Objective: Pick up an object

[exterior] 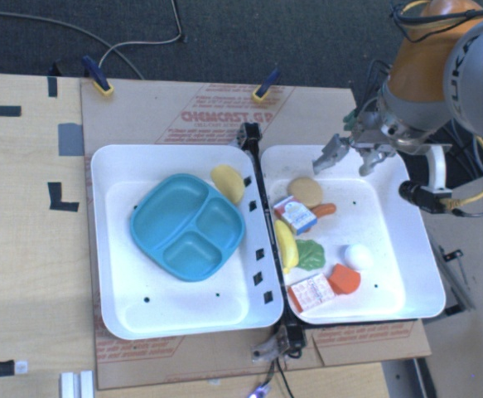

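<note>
Gripper (350, 157) above the far edge of the right bin (415, 247), fingers spread apart, nothing between them. In that bin, nearest below the gripper — a tan round piece (306, 191), touching it an orange carrot (324, 210) and a small red-and-blue carton (297, 215). Along the left wall, a banana (285, 245) with a green leafy item (311, 254) beside it. Toward the near edge: white egg (357, 255), orange block (345, 279), red-and-white packet (310, 292). In the left bin (113, 222), a blue divided plate (188, 226) mid-floor — a yellow lemon (228, 182) at the far right corner.
</note>
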`<state>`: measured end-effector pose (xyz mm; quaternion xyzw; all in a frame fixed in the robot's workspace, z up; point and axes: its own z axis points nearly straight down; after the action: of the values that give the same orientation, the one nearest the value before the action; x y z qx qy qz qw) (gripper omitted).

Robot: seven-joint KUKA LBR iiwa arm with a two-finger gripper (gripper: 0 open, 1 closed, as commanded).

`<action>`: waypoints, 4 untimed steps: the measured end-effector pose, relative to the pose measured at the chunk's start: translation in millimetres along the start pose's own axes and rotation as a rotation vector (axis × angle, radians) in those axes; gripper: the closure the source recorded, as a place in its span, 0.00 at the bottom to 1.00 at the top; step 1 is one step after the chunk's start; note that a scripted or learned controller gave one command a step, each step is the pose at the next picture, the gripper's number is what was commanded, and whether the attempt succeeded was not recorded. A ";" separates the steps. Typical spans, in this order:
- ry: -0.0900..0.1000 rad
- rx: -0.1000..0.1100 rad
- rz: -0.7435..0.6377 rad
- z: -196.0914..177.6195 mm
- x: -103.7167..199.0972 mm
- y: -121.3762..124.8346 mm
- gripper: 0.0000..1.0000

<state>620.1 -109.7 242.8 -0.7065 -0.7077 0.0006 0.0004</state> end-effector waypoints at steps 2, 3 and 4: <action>0.000 0.002 0.000 141.5 0.6 28.1 0.00; -0.001 -0.002 0.001 98.6 -24.1 48.6 0.00; -0.001 -0.002 0.000 156.9 13.1 20.1 0.00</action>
<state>639.9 -96.6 85.9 -0.7065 -0.7077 0.0000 -0.0006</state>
